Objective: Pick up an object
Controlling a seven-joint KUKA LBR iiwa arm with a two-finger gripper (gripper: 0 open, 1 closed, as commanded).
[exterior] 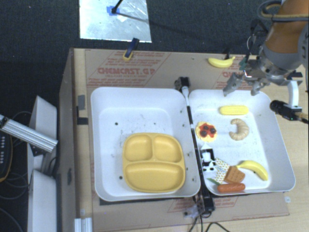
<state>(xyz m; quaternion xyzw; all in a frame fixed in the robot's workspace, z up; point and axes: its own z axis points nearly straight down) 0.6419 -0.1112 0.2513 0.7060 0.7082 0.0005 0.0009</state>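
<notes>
My gripper (pixel 243 86) hangs over the far edge of the right bin (pixel 275 129), fingers spread open with nothing between them. Just in front of it in that bin lies a yellow corn-shaped piece (pixel 233 110). Nearer the middle sit a croissant (pixel 239 129) and a small tart with red berries (pixel 206 131). Toward the bin's front edge are a banana (pixel 254 168), a waffle piece (pixel 233 174), a red sausage (pixel 231 188) and a black-and-white item (pixel 209 161).
The left bin (pixel 111 110) holds a yellow divided plate (pixel 153 161). Another banana (pixel 220 61) lies on the cardboard behind the right bin. A black clamp (pixel 183 84) sits at the divider between the bins.
</notes>
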